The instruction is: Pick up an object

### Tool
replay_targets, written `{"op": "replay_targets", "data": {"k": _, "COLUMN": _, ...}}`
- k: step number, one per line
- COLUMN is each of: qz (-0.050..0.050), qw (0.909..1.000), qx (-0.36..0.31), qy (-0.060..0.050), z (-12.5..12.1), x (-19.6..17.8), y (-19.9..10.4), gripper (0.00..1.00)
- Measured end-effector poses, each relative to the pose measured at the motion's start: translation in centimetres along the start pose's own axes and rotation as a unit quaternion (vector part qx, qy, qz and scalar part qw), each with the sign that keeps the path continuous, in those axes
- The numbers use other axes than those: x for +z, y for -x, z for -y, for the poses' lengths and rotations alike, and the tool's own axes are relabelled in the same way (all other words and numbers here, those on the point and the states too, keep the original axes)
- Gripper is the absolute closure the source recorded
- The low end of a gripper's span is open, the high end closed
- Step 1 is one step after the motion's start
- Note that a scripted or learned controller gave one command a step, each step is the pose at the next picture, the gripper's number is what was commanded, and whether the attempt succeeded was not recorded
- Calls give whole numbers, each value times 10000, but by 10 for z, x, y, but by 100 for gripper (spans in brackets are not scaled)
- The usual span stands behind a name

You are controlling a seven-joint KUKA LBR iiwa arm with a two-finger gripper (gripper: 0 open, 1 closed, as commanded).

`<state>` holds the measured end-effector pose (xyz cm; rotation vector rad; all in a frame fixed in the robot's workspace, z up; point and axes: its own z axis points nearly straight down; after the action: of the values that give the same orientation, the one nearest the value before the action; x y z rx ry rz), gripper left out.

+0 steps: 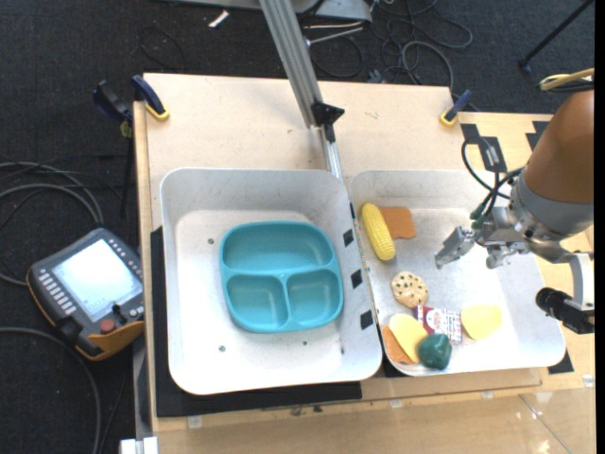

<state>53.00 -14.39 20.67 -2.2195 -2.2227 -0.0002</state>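
1. Over the right bin (548,348), the gripper (470,247) hangs above bare bin floor, fingers spread apart, nothing between them.
2. The arm (558,173) enters from the right; orange section sits above the grey wrist, cables loop beside it.
3. Right bin holds the candidate objects, all lying loose on the floor:
   - corn cob (379,232), upper left of the bin, roughly parallel to the bin's left wall.
   - orange flat piece (399,222), touching the corn cob on its right side.
   - cookie (409,288), below the corn cob, left of and below the gripper.
   - small red-and-white packet (440,321), just below the cookie.
   - dark green lump (436,351), at the bin's front edge, touching the packet.
   - yellow slice (406,333) and an orange slice under it, left of the green lump.
   - yellow wedge (481,322), right of the packet, apart from the rest.
4. Nearest item to the gripper is the cookie; no contact with any item.
5. Left bin (189,206) holds a teal divided tray (281,277), three compartments, sitting centred.
6. Bench (236,121) is tan; a teach pendant (87,291) lies on the floor at left.
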Motion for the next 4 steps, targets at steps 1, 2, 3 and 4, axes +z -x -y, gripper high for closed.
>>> {"op": "replay_targets", "data": {"k": 1, "qz": 1, "qw": 10000, "qx": 3, "qy": 1, "z": 0, "x": 0, "y": 0, "gripper": 0}}
{"op": "replay_targets", "data": {"k": 2, "qz": -5, "qw": 10000, "qx": 6, "qy": -25, "z": 2, "x": 51, "y": -10, "gripper": 0}}
{"op": "replay_targets", "data": {"k": 3, "qz": 0, "qw": 10000, "qx": 13, "qy": -15, "z": -4, "x": 100, "y": -5, "gripper": 0}}
{"op": "replay_targets", "data": {"k": 4, "qz": 2, "qw": 10000, "qx": 9, "qy": 24, "z": -7, "x": 108, "y": -4, "gripper": 0}}
